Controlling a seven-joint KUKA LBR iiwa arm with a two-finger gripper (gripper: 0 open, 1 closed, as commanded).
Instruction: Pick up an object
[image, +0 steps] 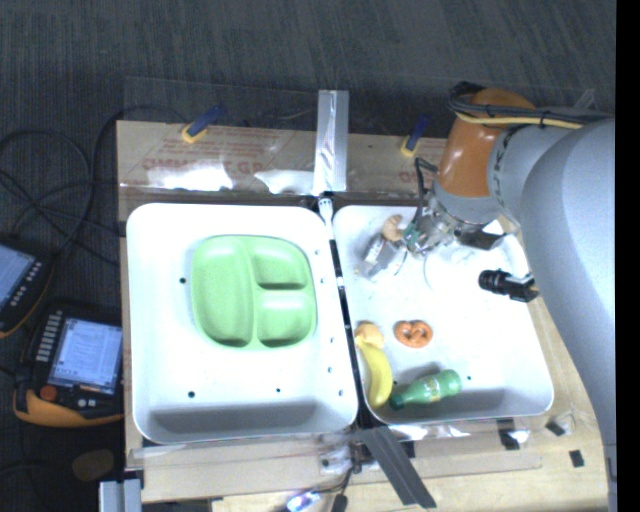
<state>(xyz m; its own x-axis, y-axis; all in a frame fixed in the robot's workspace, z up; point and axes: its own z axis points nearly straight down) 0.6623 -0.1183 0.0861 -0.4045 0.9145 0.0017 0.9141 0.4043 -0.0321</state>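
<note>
My gripper (422, 236) is low over the far part of the right bin (520, 350), below the orange wrist band. A small tan thing (393, 228) and a grey metallic piece (377, 255) lie just to its left, near the bin's far left corner; whether either touches the gripper is unclear. Farther forward in the same bin are an orange ring-shaped thing (412, 332), a yellow banana (376, 366) along the left wall, and a green bottle (428, 388) lying on its side at the front.
The left bin (160, 380) holds a green divided plate (254, 290). A raised wall (340, 300) separates the two bins. The grey arm covers the right bin's far right corner.
</note>
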